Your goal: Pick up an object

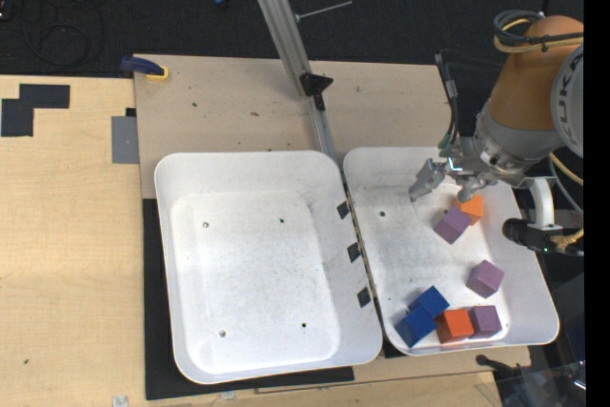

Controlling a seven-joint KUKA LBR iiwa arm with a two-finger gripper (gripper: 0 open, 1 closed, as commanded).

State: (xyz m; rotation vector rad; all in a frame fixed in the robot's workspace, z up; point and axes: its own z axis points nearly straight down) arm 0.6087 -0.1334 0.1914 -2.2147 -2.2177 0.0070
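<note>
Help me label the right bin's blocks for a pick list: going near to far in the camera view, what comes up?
Orange block in the near cluster → lone purple block → purple block → orange block by the gripper.

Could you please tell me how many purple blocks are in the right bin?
3: one purple block just below the gripper, one lower right, one at the front corner. More may hide beneath the arm.
</note>
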